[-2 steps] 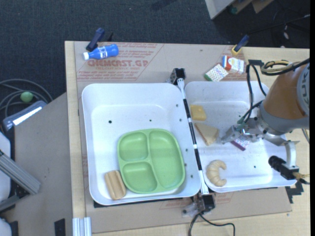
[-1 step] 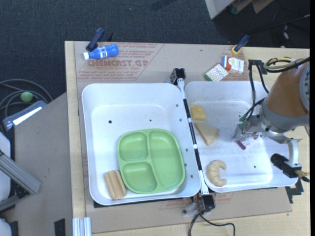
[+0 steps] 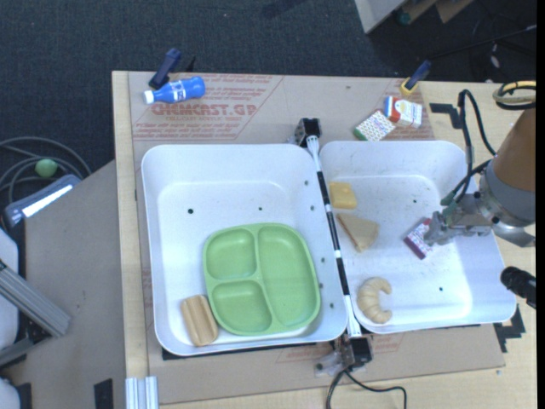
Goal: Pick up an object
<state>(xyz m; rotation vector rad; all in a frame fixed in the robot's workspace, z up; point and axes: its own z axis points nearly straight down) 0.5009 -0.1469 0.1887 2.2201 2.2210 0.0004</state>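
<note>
Dark carpet floor [image 3: 213, 20], plywood bench [image 3: 123, 228], coiled cables [image 3: 25, 164]

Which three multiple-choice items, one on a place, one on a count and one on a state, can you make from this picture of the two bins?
1. Where does the green divided plate lie?
A. in the left bin
B. in the right bin
C. on the floor

2. How many compartments does this plate have?
A. two
B. three
C. five

3. How does the gripper stand to the small purple item?
A. high above the left bin
B. low in the right bin, right at the item
C. outside both bins

Key: 1 A, the plate rests on the left bin beside a tan bread-like piece. 2 B, its ridges mark off three wells. 3 B, the gripper is down in the right bin against the item.
</note>
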